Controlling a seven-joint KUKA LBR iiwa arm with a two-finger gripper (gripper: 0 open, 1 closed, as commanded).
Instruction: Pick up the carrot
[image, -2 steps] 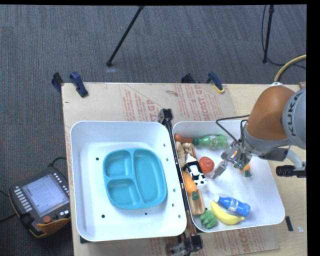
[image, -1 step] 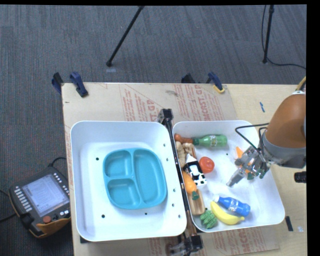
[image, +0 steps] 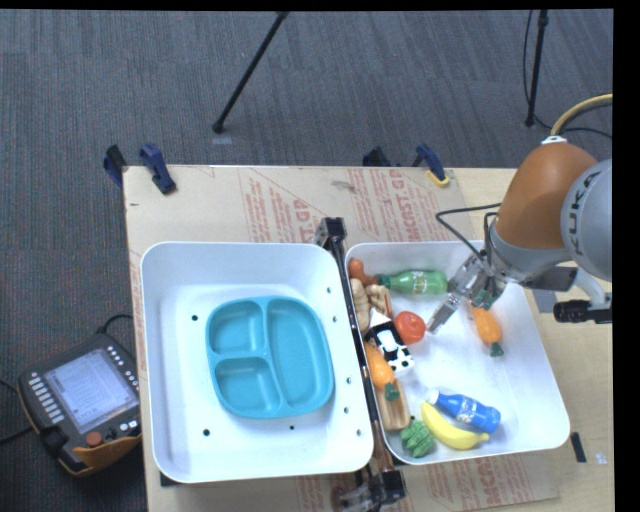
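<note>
Two bins: a left white bin (image: 160, 300) and a right white bin (image: 530, 370) sit side by side on the desk (image: 250, 200).
Carrot: the carrot (image: 487, 328) lies on the right bin's floor toward its right side, apart from the cluster of other toys.
Carrot axis: its long axis runs from upper left to lower right, the green stalk end pointing down-right toward the bin's right wall, the orange body toward the tool.
Tool: the tool (image: 462, 297) hangs just left of and above the carrot's upper end; its fingers look spread a little and hold nothing between them.
Arm: the arm (image: 545, 205) comes in from the right, its orange band over the bin's upper right corner.
Right bin, other things: a green bottle (image: 415, 283), a tomato (image: 409, 327), a black-and-white cow toy (image: 393, 349), a banana (image: 452, 430) and a blue bottle (image: 467, 409).
Left bin: a blue divided plate (image: 270, 357) with three compartments.
Writing: red print on the desk's cardboard cover, upside down from here and too broken to read.
Floor: a teach pendant (image: 78, 400) lies on the carpet at the left.
</note>
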